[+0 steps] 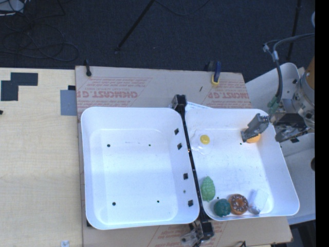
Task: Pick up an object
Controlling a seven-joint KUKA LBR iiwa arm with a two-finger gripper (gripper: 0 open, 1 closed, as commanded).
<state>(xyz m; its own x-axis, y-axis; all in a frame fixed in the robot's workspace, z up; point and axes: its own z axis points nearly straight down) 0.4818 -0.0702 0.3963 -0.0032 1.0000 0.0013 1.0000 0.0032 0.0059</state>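
Trouble looked likeliest at the right bin's [288,181] upper right, where the tool [253,129] hung over an orange piece [252,138] near the wall: a closing finger could nudge it aside or scrape the wall. Whether the tool stood apart or together could not be told. That bin also held a yellow disc [205,139] near its middle and, along the lower edge, a green lump [207,188], teal ball [222,208], donut [238,204] and white block [259,199]. Left bin [87,138] sat beside it on the table [36,163].
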